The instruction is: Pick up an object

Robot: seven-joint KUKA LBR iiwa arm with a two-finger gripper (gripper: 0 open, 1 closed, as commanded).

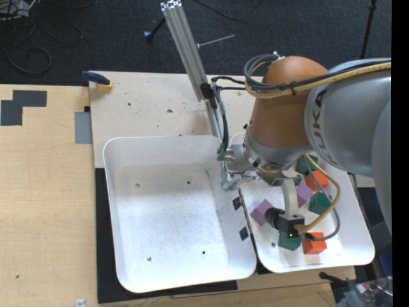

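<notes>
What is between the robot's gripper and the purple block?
Nothing visible is in the way. The gripper hangs by the right bin's left rim. The purple block lies in that bin, just below and right of it in the picture, with only bare white bin between them.

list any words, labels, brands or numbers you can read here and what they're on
"UK": dark letters running up the grey arm, partly cut off, likely part of a brand name.
Black-and-white checker patch atop the metal bar: a pattern, no letters.
White bins and coloured blocks: no text that I can see.
</notes>
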